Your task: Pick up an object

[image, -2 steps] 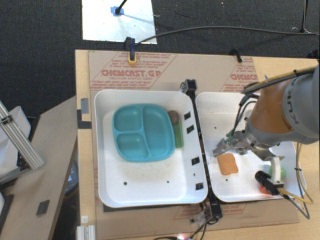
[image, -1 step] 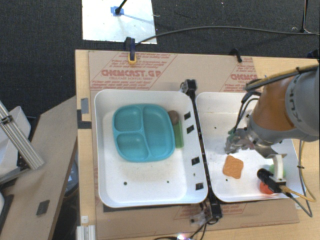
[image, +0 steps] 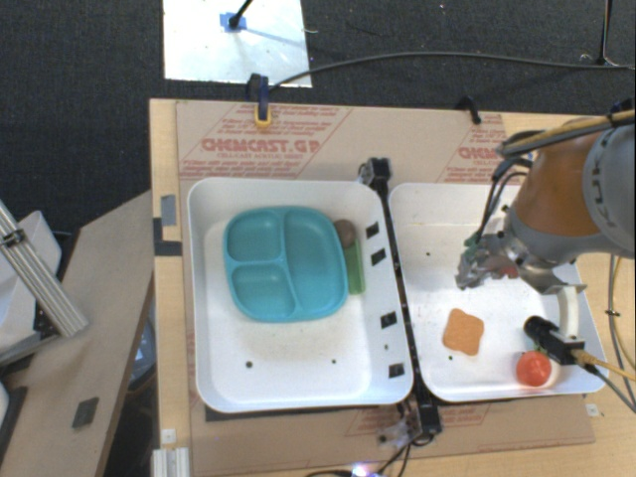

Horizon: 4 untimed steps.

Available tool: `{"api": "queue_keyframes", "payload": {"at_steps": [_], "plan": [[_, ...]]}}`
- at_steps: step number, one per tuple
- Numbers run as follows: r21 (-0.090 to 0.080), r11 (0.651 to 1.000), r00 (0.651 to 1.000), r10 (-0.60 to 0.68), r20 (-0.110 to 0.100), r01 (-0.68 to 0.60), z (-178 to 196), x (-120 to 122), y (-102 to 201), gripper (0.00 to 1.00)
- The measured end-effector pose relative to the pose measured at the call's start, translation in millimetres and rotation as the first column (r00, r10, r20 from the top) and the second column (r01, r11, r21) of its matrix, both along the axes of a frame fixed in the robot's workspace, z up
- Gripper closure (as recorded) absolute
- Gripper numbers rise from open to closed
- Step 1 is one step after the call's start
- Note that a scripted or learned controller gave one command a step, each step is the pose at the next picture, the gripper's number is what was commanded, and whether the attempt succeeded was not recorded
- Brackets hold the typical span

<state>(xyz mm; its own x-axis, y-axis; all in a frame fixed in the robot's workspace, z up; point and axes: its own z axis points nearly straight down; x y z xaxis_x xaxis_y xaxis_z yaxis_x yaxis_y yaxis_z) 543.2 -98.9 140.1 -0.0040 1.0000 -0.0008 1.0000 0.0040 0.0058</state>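
In the right bin [image: 437, 217] lie an orange, bread-like piece [image: 463, 332] near the front and a red tomato-like ball [image: 534, 369] at the front right corner. My gripper [image: 475, 267] hangs over the middle of that bin, above and slightly right of the orange piece, with nothing seen held. Its fingers are too small and dark to read.
The left bin [image: 219, 366] holds a teal divided plate [image: 284, 263], with a green strip [image: 355, 266] and a small brown lump [image: 345, 233] along its right side. A black divider with clips [image: 390, 276] runs between the bins. Cables cross the bench behind.
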Motion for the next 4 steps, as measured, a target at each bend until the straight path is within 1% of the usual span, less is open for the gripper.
{"api": "queue_keyframes", "payload": {"at_steps": [1, 2, 3, 4], "plan": [[0.0, 1.0, 1.0, 0.0, 0.001, 0.0, 46, 8, 3, 1.0], [0.0, 1.0, 1.0, 0.0, 0.0, 0.0, 82, 10, 2, 1.0], [0.002, 1.0, 1.0, 0.005, -0.003, -0.005, 89, 16, 48, 1.0], [0.003, 1.0, 1.0, 0.005, -0.004, -0.005, 78, 15, 100, 1.0]]}}
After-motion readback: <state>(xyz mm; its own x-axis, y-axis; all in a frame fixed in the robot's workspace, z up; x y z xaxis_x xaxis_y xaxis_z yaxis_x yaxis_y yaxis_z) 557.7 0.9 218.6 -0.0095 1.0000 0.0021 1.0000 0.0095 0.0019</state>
